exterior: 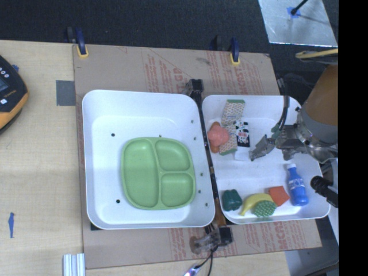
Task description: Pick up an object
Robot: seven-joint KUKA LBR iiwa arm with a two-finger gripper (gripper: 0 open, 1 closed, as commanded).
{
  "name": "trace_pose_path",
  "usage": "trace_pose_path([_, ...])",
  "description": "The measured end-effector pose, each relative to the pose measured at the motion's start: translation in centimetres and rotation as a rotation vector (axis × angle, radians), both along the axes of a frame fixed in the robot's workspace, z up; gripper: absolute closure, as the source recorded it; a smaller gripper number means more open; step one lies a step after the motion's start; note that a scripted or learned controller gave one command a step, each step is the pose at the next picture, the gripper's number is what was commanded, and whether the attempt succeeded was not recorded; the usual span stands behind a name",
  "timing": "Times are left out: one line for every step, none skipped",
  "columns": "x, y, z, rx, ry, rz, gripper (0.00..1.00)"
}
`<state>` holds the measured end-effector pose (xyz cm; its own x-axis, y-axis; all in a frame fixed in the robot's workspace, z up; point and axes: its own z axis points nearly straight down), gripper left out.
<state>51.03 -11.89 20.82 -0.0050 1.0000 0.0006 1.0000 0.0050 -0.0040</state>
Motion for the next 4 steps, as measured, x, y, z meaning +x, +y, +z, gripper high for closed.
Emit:
trace_pose_path([3.0,-8.4,-3.6,-0.002,-0.001,-0.004,0.0])
trace_pose_path([1.3,-9.3,-1.6,-0.001,-0.002,-0.001,0.0])
trace_pose_path([-1.4,-9.3,-11.7,0.0,0.001,0.0,0.0])
trace_pose_path([-1.4,-9.4,-10.7,-0.001,0.001,0.004,1.0])
